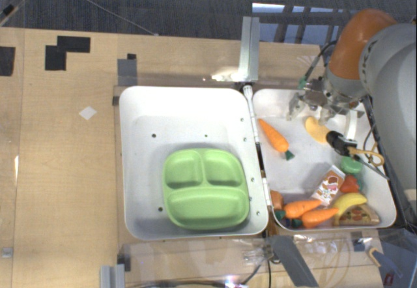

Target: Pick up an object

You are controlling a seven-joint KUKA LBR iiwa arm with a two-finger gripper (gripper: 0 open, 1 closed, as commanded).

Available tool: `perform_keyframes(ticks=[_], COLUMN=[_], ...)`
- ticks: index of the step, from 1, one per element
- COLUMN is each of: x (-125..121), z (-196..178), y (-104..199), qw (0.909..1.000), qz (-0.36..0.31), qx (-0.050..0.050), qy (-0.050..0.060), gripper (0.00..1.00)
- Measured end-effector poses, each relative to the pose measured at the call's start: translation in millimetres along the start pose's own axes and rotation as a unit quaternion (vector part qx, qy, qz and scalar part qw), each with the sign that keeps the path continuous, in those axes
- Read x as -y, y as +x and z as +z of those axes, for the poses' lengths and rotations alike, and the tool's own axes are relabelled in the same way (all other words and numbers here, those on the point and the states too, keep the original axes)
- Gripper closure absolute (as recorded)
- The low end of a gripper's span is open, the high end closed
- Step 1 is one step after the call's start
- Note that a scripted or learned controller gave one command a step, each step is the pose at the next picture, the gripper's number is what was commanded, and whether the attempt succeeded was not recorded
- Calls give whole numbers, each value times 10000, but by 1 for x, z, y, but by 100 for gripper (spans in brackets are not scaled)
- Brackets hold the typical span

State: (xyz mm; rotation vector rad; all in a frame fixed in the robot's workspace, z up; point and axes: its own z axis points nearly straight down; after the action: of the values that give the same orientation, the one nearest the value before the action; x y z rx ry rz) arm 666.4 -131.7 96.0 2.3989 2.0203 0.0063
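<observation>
Two shallow white bins are seen side by side on the desk [65, 150]. In the left bin [140, 215], a green divided plate [205, 189] lies flat toward the front. The right bin [277, 111] holds toy food: a carrot [273, 136] lies alone near the middle left, apart from the rest, and a pale yellow piece [315, 128] lies near the back right. At the front right a cluster is gathered: two orange carrots [309, 212], a banana [350, 201], a small printed carton [329, 186], a red piece [350, 184] and a green piece [351, 165], closely packed.

The arm [391, 72] is reached in from the right, with its orange band [355, 42] above the wrist. The end effector [320, 105] is placed low over the back right part of the right bin, just beside the pale yellow piece. Whether it is released or clenched cannot be told, and nothing is seen grasped in it.
</observation>
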Motion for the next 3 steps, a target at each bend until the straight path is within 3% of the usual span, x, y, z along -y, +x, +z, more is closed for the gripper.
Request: perform_keyframes(ticks=[1, 2, 3], x=[86, 82, 3], z=[4, 4, -45], y=[2, 23, 47], qw=[9980, 9956, 9885], qz=[-626, -937, -1515], qx=[-13, 2, -6], qy=[-38, -57, -10], gripper=[0, 0, 0])
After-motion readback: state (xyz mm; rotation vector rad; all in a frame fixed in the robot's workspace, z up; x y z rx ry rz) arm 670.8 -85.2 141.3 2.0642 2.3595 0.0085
